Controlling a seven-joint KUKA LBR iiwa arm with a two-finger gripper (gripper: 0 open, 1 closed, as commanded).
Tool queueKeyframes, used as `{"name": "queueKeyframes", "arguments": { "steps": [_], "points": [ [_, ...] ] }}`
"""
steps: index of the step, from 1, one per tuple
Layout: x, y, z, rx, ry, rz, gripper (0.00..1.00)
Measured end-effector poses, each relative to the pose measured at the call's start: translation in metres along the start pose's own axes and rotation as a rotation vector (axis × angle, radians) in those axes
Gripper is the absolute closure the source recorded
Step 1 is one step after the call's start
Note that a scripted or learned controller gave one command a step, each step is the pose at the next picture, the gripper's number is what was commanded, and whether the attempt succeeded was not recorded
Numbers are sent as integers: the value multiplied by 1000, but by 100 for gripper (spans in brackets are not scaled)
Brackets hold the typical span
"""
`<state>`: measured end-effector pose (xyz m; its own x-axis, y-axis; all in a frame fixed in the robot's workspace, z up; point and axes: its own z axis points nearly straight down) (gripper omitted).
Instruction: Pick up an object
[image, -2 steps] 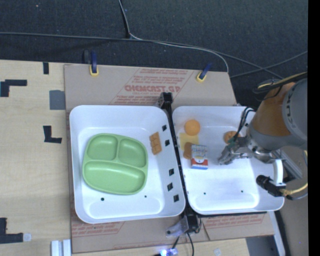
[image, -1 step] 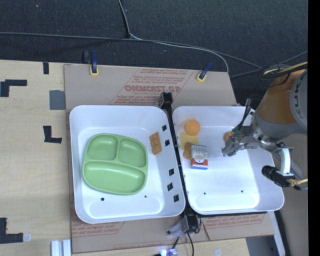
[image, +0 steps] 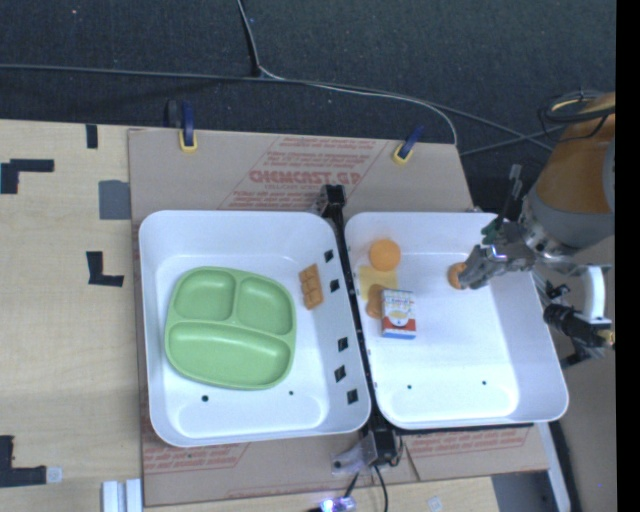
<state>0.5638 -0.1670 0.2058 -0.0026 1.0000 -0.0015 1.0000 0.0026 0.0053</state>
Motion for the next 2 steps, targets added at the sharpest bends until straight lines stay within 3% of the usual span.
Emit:
{"name": "queueKeyframes", "arguments": {
  "steps": [1,2],
  "points": [
    [1,1,-18,4,2,1,100],
    [58,13,-18,6,3,-5,100]
  ]
}}
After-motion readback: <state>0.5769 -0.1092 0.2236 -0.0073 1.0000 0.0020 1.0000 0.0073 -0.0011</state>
